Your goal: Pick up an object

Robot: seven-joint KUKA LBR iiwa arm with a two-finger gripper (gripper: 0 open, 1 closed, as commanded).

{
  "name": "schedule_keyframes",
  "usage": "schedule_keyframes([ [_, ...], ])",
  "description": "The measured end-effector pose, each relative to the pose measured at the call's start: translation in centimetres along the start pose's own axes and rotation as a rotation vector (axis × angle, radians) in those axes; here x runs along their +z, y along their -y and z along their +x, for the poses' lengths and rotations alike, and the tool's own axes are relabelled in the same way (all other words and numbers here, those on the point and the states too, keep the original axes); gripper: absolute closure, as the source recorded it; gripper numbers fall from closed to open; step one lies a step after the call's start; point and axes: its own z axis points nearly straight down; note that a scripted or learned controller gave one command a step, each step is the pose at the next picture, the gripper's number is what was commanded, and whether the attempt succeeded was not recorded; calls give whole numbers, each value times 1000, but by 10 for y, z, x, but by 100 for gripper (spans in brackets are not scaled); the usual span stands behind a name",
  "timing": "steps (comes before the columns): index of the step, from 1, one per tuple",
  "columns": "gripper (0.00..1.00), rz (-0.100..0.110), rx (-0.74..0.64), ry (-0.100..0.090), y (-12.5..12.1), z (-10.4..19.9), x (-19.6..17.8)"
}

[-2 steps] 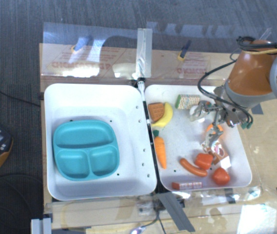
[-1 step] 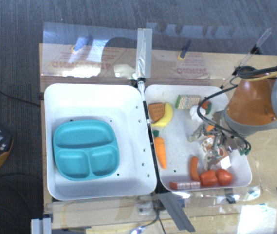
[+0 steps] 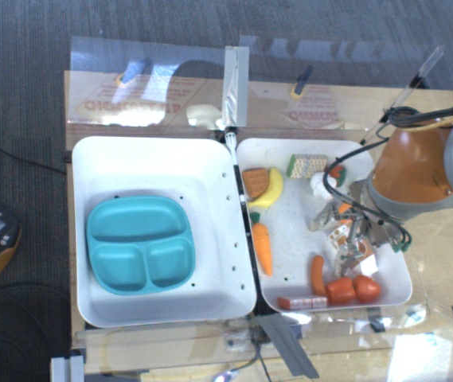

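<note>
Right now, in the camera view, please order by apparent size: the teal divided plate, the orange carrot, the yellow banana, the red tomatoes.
1. Teal divided plate, clearly largest.
2. Orange carrot.
3. Yellow banana, partly covered, so its rank against the carrot is uncertain.
4. Red tomatoes, each smallest.

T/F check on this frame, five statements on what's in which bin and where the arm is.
1. A teal tray lies in the left bin. True.
2. The carrot lies in the left bin. False: it lies in the right bin, near the divider.
3. The gripper is over the right bin. True.
4. The banana sits on the tray. False: it is in the right bin's upper left corner.
5. Two tomatoes sit near the right bin's front edge. True.
</note>
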Motion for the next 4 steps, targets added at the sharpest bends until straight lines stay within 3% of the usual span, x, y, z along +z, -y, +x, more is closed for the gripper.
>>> schedule_keyframes([
  [1,0,1,-71,3,30,-91,2],
  [2,0,-3,116,5,20,-78,2],
  [3,0,-1,289,3,34,-7,0],
  [4,0,3,357,6,18,-3,0],
])
